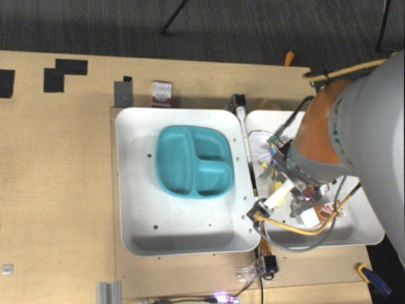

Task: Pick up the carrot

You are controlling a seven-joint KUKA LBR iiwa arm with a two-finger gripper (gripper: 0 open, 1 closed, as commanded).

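Reaching in from the right, the grey arm (370, 138) hangs over the right bin (354, 236), wrist and cables covering most of it. Tool (288, 198) state: cannot tell, it's buried in clutter. Carrot: can't pick it out. Left bin (136, 170) holds a teal divided tray (193, 161). Bench (57, 189) is light wood.

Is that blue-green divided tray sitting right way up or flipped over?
Right way up. The teal tray in the left bin shows its hollow compartments facing the camera, with raised dividers between them.

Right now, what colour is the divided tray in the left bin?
Teal tray, clearest in the camera view.
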